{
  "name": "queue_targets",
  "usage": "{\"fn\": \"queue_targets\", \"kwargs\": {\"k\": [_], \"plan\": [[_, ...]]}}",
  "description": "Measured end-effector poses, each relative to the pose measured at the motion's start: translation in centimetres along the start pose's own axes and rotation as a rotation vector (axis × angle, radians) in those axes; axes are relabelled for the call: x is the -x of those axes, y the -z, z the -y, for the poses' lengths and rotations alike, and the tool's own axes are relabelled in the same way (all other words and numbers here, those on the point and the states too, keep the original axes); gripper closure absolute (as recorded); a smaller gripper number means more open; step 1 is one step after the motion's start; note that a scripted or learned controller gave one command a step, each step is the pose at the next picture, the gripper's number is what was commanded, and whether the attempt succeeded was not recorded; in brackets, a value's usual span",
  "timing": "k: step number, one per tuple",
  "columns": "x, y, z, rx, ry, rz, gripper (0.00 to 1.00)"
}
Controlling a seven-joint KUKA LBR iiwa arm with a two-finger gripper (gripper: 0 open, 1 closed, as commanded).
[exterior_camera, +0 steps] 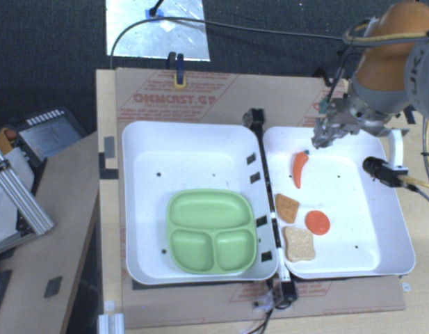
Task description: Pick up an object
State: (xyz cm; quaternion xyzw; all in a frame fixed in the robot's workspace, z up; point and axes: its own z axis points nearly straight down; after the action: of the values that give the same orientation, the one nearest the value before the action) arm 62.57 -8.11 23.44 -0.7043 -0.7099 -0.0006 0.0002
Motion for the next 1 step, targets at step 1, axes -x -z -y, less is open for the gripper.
{"fn": "queue_targets", "kwargs": {"k": [1], "plan": [[-4.92, 0.88, 1.75, 0.000, 0.001, -0.001, 1.00]]}}
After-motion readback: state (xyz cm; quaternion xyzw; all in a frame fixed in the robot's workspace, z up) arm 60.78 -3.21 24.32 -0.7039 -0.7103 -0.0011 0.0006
